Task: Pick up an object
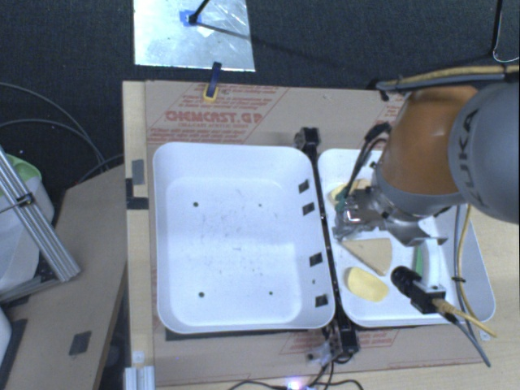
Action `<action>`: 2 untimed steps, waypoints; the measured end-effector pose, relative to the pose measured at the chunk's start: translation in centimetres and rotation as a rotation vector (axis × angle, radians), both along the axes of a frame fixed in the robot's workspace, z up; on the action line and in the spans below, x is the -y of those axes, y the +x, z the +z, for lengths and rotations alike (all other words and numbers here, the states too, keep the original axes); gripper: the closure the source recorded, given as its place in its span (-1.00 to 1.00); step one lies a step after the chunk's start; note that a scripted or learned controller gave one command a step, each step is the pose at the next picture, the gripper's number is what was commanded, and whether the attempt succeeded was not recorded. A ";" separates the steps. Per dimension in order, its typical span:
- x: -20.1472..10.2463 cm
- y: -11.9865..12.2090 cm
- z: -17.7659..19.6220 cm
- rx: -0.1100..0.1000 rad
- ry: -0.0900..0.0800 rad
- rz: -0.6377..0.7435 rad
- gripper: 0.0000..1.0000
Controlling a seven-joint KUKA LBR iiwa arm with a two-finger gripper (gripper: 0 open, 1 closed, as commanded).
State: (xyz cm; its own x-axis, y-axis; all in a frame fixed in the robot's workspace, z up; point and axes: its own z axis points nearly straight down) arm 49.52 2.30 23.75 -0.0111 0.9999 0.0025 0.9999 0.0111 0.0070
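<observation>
Brown worktop (pixel 219 112) carries two white bins; the gripper (pixel 351 216), grip state unclear, crowds the right bin's (pixel 479 299) left wall above a yellow piece (pixel 366 284). Left bin (pixel 236 157) offers room.

A robotics lab or test workshop. A grey and orange industrial robot arm (pixel 439 149) reaches over two white bins (pixel 236 238) on a printed board (pixel 215 108). Loose cables (pixel 57 124), an aluminium frame rail (pixel 36 226) and dark carpet (pixel 65 31) surround the bench.
</observation>
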 end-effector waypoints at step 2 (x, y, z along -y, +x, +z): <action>3.2 -0.8 14.9 0.007 -0.005 -0.019 1.00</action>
